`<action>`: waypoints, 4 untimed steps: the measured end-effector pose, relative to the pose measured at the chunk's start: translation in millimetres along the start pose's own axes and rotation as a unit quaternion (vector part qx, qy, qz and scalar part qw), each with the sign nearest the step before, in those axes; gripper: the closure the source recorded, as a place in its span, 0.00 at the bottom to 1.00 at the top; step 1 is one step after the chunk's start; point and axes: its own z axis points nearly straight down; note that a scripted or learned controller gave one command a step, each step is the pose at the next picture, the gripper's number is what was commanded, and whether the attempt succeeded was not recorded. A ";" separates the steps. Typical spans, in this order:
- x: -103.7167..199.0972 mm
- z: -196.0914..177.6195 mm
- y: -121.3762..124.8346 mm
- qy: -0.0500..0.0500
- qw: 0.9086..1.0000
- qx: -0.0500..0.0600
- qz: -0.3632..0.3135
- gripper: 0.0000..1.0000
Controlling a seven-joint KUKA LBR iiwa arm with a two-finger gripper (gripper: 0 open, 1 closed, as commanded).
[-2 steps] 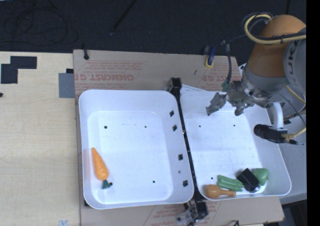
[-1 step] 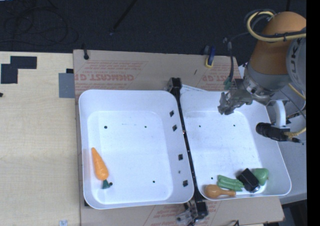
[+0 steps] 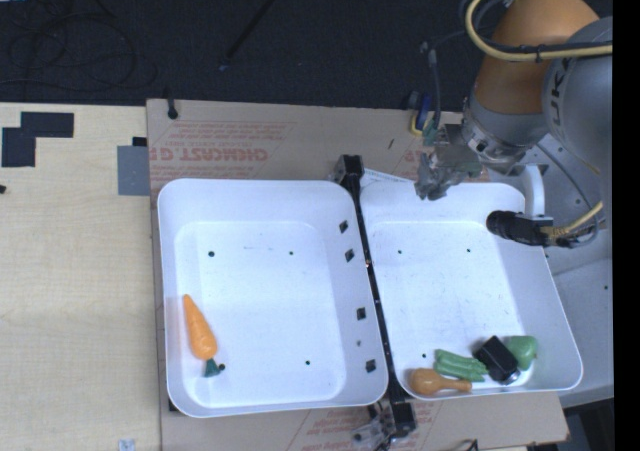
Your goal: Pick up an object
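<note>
The gripper [image 3: 434,185] hangs at the right bin's [image 3: 455,239] far rim, its state beyond telling, while the nearest pickings, a black block [image 3: 496,358] among green pods [image 3: 460,365], lie huddled at the near corner, well apart from it.

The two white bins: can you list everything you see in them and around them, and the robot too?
Shallow white plastic bins: two, white, side by side on the bench.
Orange toy carrot: one, orange with a green tip, left bin, near-left corner.
Green toy vegetable: one, green, right bin, near edge.
Small black block: one, black, right bin, beside the green toy vegetable.
Tan pear-shaped toy: one, orange-tan, right bin, near rim.
Brown cardboard sheet: one, brown, under the bins.
Gripper: one, grey, above the right bin's far edge.
</note>
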 end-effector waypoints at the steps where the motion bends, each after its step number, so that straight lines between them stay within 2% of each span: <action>1: 26.5 -46.6 -1.0 0.000 1.000 0.000 0.000 1.00; 2: -12.0 -42.7 -37.9 0.000 1.000 0.003 0.003 1.00; 3: 36.6 -42.5 0.0 0.000 1.000 0.000 -0.001 1.00; 4: -21.7 -40.8 -50.3 -0.001 1.000 0.004 0.005 1.00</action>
